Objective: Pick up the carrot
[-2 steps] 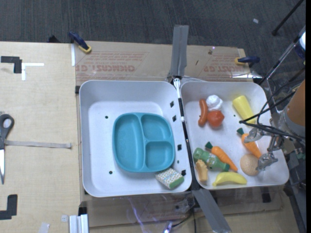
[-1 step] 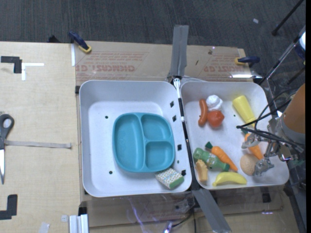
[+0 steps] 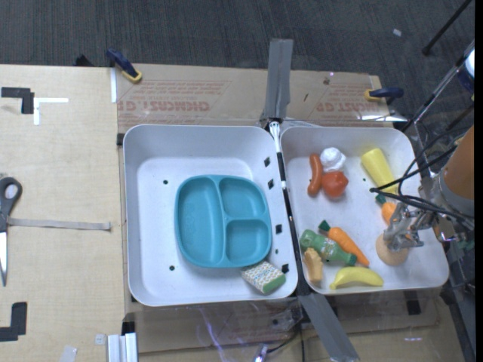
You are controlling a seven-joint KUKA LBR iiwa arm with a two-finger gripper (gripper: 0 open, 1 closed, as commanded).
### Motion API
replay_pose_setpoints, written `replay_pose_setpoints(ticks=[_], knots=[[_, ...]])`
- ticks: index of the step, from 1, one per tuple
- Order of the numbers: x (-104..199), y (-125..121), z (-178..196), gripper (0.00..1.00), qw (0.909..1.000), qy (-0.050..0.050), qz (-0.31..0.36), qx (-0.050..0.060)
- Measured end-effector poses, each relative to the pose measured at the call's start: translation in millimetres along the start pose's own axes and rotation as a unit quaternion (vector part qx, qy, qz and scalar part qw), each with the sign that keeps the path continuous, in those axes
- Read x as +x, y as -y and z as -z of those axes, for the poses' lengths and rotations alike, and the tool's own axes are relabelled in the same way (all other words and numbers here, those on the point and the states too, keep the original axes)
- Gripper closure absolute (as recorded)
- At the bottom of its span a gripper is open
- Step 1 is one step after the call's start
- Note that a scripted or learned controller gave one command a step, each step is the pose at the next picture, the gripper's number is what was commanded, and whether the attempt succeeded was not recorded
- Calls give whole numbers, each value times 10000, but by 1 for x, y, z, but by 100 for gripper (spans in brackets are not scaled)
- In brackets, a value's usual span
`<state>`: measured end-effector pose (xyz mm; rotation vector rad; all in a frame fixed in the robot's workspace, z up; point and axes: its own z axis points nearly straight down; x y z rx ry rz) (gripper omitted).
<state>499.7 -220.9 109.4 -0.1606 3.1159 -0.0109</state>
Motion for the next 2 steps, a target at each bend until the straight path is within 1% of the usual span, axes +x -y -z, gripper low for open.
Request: replay_pose_setpoints(ticks=[1,2], knots=[[1,-1,-2,0,10000,-22,-1,-12],[-2,0,9,100,10000,2,12,-1]])
